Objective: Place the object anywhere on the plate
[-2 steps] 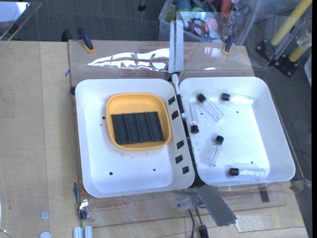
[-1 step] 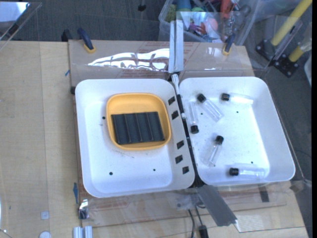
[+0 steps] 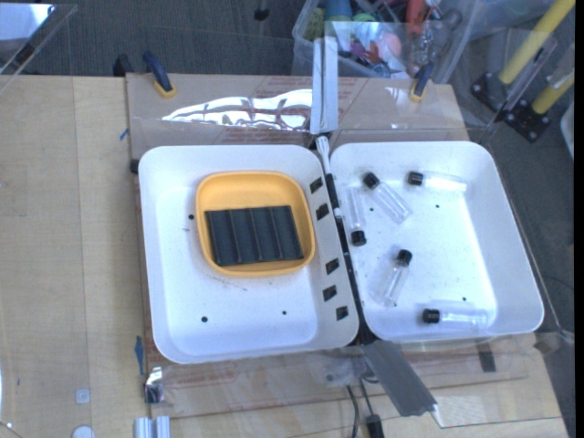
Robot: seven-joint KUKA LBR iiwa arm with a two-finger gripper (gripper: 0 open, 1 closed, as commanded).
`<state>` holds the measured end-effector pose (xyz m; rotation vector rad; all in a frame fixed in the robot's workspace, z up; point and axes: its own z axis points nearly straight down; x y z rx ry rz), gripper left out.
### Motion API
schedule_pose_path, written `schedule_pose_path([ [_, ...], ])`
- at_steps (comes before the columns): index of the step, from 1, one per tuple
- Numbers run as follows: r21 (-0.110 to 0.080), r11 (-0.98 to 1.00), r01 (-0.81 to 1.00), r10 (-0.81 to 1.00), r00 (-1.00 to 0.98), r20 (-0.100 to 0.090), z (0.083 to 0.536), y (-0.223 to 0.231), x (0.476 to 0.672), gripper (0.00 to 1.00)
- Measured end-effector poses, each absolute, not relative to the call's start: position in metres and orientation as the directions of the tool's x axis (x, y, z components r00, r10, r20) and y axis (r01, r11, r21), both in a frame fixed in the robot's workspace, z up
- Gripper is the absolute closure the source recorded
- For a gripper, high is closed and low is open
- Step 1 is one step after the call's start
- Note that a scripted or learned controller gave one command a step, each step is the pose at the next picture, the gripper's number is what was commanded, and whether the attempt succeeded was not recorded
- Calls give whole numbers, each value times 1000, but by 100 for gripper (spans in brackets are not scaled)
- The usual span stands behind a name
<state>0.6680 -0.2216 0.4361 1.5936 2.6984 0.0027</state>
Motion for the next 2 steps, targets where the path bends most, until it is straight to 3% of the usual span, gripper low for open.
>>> schedule_pose_path([
  [1,3,798,603,603,-798,-6,437,-222,668,100],
  [2,2,947,321,321,-947,-3,437,-223,626,100],
])
